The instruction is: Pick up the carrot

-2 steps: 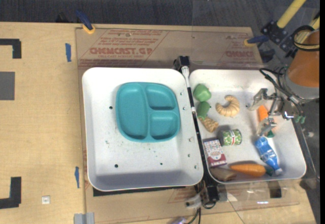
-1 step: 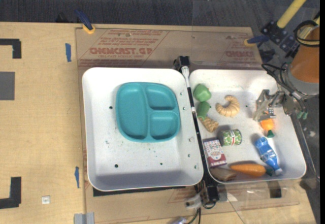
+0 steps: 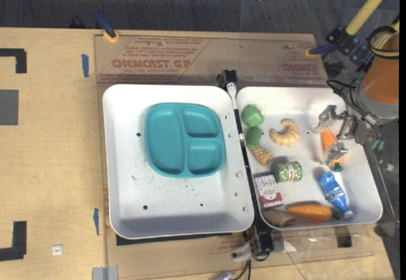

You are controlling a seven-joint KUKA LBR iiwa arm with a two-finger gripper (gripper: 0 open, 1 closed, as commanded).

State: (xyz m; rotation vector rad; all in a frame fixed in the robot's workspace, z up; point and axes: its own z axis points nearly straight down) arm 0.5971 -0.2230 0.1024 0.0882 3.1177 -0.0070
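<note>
A small orange carrot (image 3: 327, 140) with a green top lies near the right side of the right bin (image 3: 304, 100). My gripper (image 3: 334, 133) hangs low over it, reaching in from the right. Its metal fingers (image 3: 325, 117) stand apart on either side of the carrot, which rests on the bin floor between them. A second, longer orange vegetable (image 3: 309, 211) lies along the bin's front wall.
The right bin also holds a green pepper (image 3: 252, 115), a croissant (image 3: 285, 133), a green can (image 3: 288, 171), a red-and-white box (image 3: 268, 188) and a blue bottle (image 3: 333, 190). A teal divided plate (image 3: 185, 139) sits in the left bin (image 3: 127, 196).
</note>
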